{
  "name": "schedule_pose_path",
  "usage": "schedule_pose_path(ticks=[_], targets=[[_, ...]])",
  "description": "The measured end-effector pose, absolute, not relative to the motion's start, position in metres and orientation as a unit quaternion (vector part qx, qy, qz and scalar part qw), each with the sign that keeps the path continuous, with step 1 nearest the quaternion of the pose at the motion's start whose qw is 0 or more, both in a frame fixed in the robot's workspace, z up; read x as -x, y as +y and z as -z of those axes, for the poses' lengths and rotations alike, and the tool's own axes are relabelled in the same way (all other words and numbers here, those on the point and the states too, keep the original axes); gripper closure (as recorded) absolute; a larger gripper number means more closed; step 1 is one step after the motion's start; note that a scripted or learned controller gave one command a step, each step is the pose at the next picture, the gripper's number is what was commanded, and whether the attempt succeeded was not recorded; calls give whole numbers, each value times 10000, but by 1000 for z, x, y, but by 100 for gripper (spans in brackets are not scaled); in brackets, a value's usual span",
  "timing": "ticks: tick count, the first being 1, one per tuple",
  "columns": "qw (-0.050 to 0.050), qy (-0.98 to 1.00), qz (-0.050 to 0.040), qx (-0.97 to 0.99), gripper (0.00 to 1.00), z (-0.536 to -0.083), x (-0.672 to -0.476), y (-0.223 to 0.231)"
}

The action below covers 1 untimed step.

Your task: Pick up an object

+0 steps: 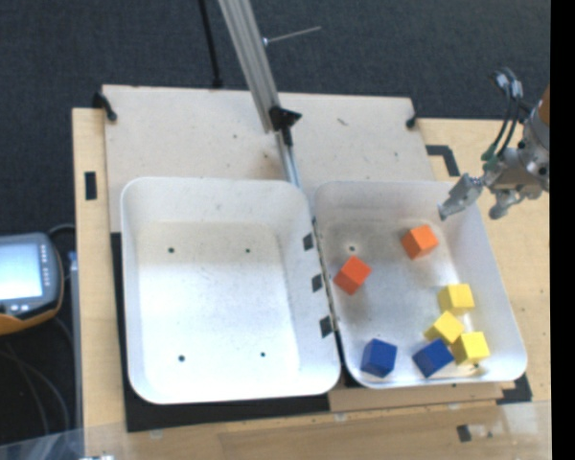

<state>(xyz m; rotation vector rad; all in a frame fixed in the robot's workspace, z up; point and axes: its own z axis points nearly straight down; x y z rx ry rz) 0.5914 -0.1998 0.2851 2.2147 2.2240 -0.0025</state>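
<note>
My gripper hangs over the upper right corner of the right bin, open, with nothing between its two fingers. Below and left of it an orange cube lies on the bin floor, apart from the fingers. A second orange cube sits near the bin's left wall. Three yellow cubes cluster at the lower right. Two blue cubes rest along the front wall.
The left bin stands beside the right one. A slanted metal pole rises from the back of the bench between the bins. A small screen device sits off the bench at far left.
</note>
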Motion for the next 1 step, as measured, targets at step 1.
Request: schedule_pose_path(ticks=[1], targets=[[-16, 7083, 18, -7059, 0, -180, -650, -189]])
